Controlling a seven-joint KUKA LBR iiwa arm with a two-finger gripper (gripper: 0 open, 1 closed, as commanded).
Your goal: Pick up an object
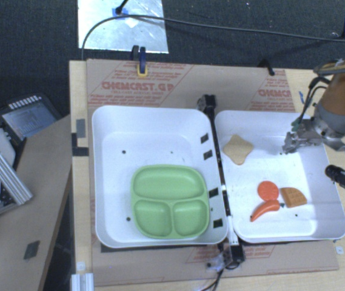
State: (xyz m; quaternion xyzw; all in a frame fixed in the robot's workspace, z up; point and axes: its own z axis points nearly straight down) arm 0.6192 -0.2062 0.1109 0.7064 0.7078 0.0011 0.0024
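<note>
In the right bin (318, 226) lie a tan bread-like slice (237, 148) at the upper left, a round orange-red piece (268, 190), a curved orange piece (264, 210) below it and a brown wedge (293, 196) to their right. My gripper (291, 143) hangs at the bin's upper right part, well right of the tan slice and above the orange pieces. Nothing shows between its fingers.
The left bin (108, 132) holds a green three-compartment plate (170, 200). A black divider with clips (214, 162) runs between the bins. The grey arm with its orange band (344, 96) fills the right edge. Cardboard lies beneath the bins.
</note>
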